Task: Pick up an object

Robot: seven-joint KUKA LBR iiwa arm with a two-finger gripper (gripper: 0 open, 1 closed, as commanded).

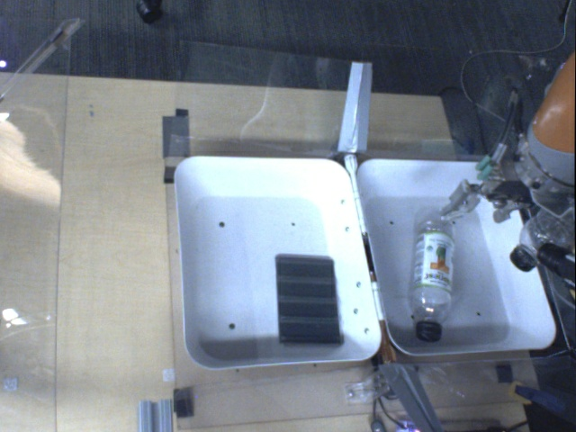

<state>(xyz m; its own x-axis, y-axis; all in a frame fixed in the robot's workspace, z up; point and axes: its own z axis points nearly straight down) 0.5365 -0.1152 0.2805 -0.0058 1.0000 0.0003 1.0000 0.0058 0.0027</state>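
Nearest you, at the bottom edge of the bench [99, 268], sat the front rims of two white bins, side by side. You had two objects to count — one per bin.

Your left bin [207, 196] held one black block [308, 299], ribbed across its top, lying flat near the front wall, right of the middle. No writing showed on it.

Your right bin [504, 327] held one clear bottle [432, 279], lying on its side. Its black cap [428, 331] pointed toward the front rim and its base toward the back. It wore a pale label [436, 256] with orange and green marks; the print was too small for you to read, so no brand could be told.

One arm [553, 133] came in from the right, its orange band showing above the wrist. Your gripper [477, 196] hung over the back right part of the right bin, just beyond the bottle's base. A finger [457, 202] slanted down toward the bottle — whether it touched the base you could not tell. Nothing showed between the fingers, and you could not tell whether they were spread or closed.
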